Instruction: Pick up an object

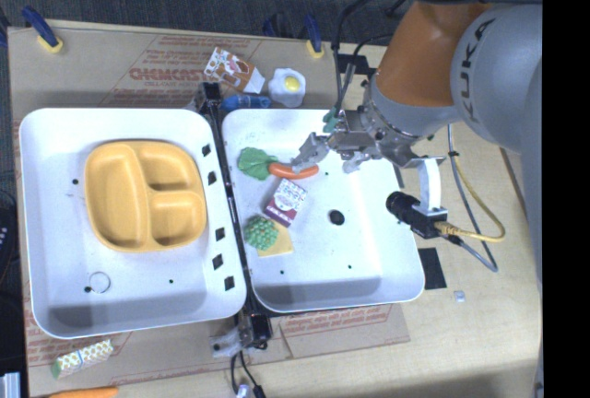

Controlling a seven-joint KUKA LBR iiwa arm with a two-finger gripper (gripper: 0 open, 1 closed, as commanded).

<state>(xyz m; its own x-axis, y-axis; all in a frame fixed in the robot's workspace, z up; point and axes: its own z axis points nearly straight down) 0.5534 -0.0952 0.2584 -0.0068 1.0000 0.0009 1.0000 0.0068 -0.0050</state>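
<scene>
From overhead, the gripper hangs low in the right bin, just above the carrot, which lies beside a green leafy toy. How wide the claw stands I cannot tell, and nothing is visibly gripped. This looks like the approach step. Next it likely needs a short drop to straddle the carrot, then a clean close. The yellow tray sits in the left bin.

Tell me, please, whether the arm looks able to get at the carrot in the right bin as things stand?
Probably yes. The carrot lies uncovered on the right bin floor, its leafy top to one side, with the end effector just above it.
</scene>
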